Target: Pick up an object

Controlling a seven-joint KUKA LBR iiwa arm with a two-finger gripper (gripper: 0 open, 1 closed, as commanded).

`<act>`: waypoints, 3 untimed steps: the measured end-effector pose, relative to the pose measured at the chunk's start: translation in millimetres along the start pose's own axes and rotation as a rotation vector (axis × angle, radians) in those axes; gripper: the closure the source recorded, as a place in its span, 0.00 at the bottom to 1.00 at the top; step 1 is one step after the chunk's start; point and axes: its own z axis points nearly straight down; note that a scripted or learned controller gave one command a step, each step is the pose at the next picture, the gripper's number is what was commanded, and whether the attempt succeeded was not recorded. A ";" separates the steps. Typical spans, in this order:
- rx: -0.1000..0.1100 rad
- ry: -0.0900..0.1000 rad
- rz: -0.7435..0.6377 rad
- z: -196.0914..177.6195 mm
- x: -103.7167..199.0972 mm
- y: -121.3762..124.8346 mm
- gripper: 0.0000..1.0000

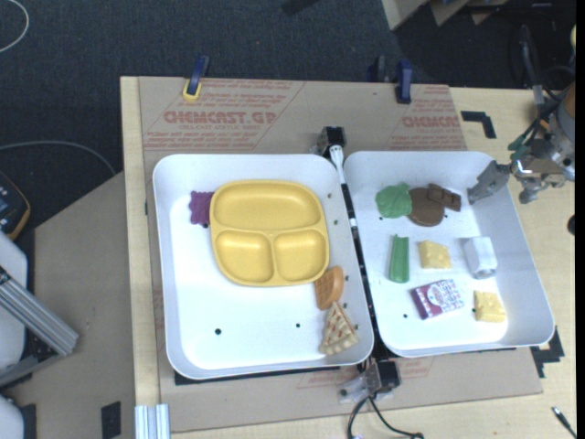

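Note:
The right bin (521,245) holds several small items: a green leafy piece (395,200), a brown lump (431,203), a green stick (399,259), a yellow block (434,255), a pale grey cylinder (479,254), a maroon packet (437,298) and a second yellow block (490,306). My gripper (494,179) hangs over that bin's far right corner, to the right of the brown lump and apart from every item. Nothing shows in its grasp.
The left bin (183,318) carries a yellow divided plate (270,231), a purple piece (200,208) at the plate's left, and an orange-brown roll (330,287) above a waffle piece (339,331) at front right. Clamps stand along the bench's back edge.

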 end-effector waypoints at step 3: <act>-0.002 0.000 0.001 137.8 7.0 -5.8 0.00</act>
